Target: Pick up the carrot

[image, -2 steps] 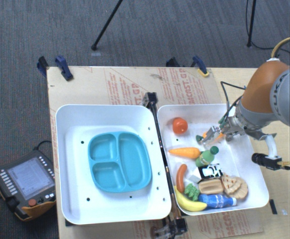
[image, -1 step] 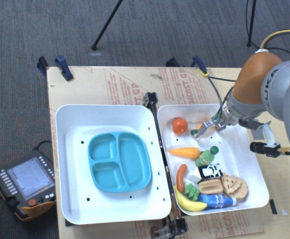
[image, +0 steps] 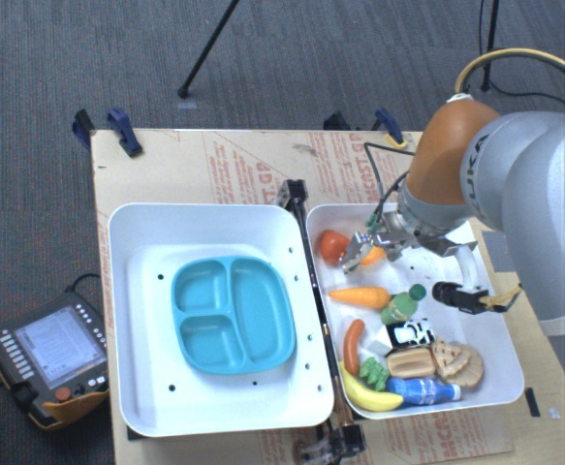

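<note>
Gripper over the top of the right bin, carrot lying loose below it.

The gripper [image: 364, 251] hung low in the right bin [image: 490, 361], just beside a tomato [image: 332, 246] and a small orange piece [image: 373, 256]; whether it was open or closed could not be told. The carrot [image: 360, 297] lay flat near the bin's middle, tip pointing left, apart from the gripper and beside a green bottle [image: 403, 304]. A banana [image: 371, 394] rested along the bottom edge. The left bin [image: 137, 250] held a blue divided plate [image: 232, 314].

Even bright light; slightly soft focus
</note>
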Robot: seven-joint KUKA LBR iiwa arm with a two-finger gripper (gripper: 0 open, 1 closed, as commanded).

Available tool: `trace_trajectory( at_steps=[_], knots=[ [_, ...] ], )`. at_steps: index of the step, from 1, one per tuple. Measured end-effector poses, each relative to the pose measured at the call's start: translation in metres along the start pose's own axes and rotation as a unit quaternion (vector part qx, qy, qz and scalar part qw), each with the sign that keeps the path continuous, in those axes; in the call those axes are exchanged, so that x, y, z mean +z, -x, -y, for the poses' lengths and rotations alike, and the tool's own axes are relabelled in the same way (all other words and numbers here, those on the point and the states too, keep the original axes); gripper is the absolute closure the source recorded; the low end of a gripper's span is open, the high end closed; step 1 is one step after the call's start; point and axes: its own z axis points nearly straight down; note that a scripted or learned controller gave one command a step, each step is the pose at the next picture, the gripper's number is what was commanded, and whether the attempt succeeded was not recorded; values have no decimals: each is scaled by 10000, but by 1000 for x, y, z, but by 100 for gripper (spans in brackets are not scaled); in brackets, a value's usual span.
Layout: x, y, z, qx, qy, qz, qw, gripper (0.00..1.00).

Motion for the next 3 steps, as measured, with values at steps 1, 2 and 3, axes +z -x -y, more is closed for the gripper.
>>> trace_trajectory(
  at_steps=[1, 2, 3],
  knots=[
    [-9, 0, 2, 12, -52, -23, 10000, 100],
    [-111, -16, -3, 1007, 14, 8, 9949, 100],
    [-110, -16, -2, 1003, 4, 6, 9950, 0]
  ],
)
